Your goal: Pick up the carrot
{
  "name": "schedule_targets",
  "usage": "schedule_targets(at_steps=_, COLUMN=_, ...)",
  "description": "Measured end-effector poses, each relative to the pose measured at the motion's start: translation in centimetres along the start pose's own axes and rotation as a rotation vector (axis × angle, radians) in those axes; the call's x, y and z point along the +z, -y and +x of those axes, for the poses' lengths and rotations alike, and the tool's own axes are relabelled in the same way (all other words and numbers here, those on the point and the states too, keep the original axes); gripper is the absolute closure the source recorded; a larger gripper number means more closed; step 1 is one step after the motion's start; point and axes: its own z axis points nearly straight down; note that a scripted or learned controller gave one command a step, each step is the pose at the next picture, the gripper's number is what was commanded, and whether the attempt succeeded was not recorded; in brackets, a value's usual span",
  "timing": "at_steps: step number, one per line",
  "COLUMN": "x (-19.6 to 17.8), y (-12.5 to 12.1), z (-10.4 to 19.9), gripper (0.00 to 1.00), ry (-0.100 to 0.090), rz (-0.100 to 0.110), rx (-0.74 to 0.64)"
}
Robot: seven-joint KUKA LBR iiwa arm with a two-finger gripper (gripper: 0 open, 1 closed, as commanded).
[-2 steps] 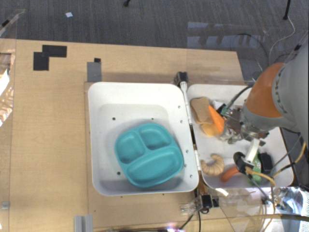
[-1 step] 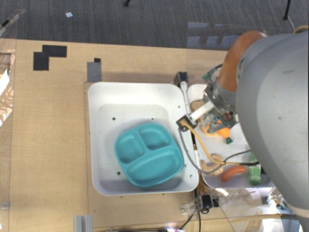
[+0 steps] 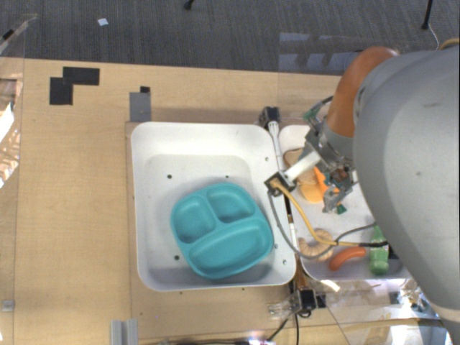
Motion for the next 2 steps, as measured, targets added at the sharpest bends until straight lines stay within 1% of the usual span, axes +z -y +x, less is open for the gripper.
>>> schedule_targets(at_steps=1, x=0.02, y=-1.57, z=-4.34, gripper=0.0, ry=0.001, rz=-0.001, rx=-0.048)
schedule_targets(at_steps=2, x=0.05, y=-1.39, z=-4.19, gripper=0.0, ry=0.001, rz=0.0, rx=-0.053)
